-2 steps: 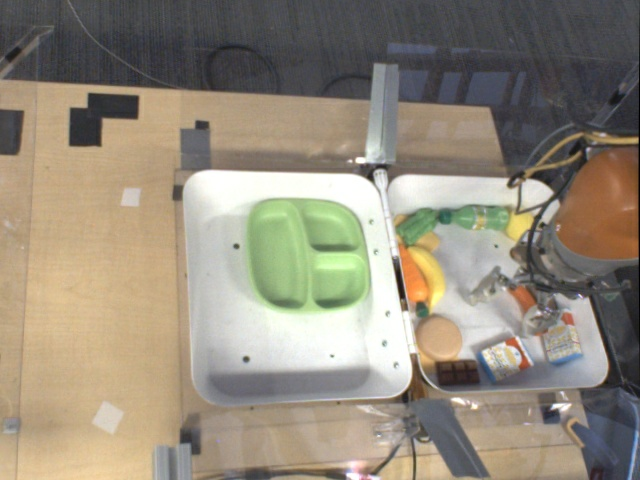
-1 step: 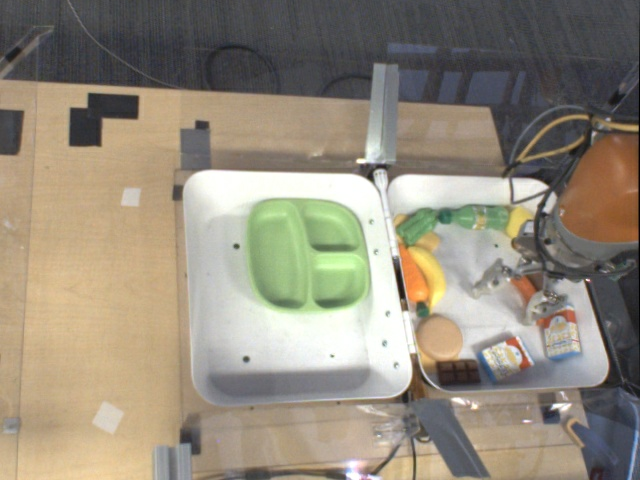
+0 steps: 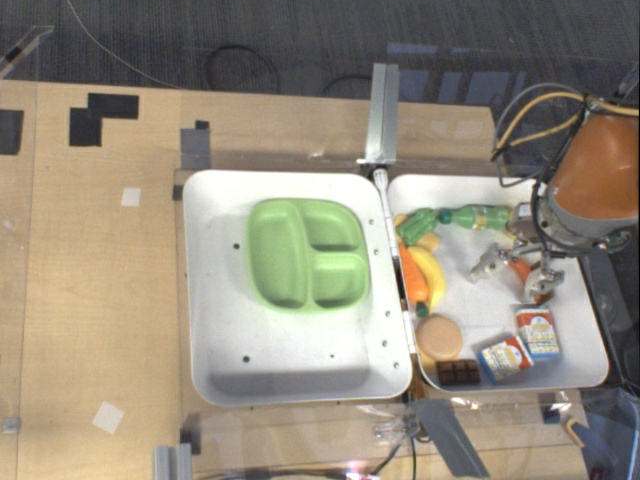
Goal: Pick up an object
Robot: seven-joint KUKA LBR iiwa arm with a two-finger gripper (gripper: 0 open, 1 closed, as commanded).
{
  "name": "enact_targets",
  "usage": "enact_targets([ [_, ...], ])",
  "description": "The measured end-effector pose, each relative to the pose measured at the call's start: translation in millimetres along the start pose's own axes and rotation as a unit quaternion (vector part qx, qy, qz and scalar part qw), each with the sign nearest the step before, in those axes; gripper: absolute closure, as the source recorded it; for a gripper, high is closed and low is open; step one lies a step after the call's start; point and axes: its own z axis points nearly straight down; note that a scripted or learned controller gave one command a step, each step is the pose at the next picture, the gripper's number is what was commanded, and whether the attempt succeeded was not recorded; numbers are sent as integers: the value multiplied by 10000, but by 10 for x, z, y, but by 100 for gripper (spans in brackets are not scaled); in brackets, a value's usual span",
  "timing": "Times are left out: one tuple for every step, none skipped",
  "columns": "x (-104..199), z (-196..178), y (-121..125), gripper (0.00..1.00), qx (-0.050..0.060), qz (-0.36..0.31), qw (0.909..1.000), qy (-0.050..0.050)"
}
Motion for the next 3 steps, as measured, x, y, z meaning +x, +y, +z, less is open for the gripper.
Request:
enact_targets([
  [153,1,187,0,30,-31,10000,42],
  [173,0,215,0,35,-109,9999,43],
  [115,-5,364,0,39,-57,10000,52],
])
